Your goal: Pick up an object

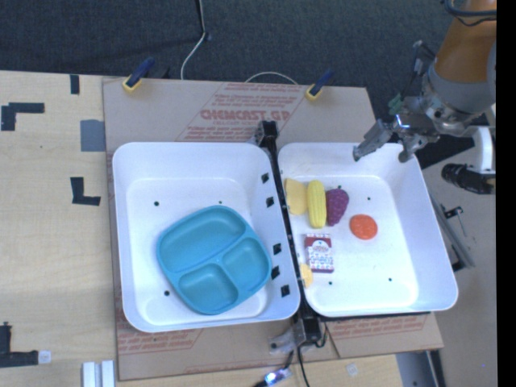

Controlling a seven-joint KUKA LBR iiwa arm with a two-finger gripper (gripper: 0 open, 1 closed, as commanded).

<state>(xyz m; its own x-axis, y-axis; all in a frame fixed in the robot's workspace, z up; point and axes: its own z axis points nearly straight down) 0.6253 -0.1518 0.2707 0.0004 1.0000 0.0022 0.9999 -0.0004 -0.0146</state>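
The right bin (419,240) holds a yellow corn cob (316,202), a pale yellow piece (295,197) to its left, a purple grape bunch (336,205), an orange round fruit (364,227) and a small red carton (319,253). A small yellow bit (305,275) lies by the divider. My gripper (384,143) hangs above the bin's far right corner, well above and behind the fruit. Its two fingers are spread open with nothing between them.
The left bin (133,176) carries a blue three-compartment plate (213,258). Both bins rest on a cardboard sheet (234,111) held by blue-and-yellow clamps (139,72). A black divider clip (268,132) sits between the bins. Cables run along the back.
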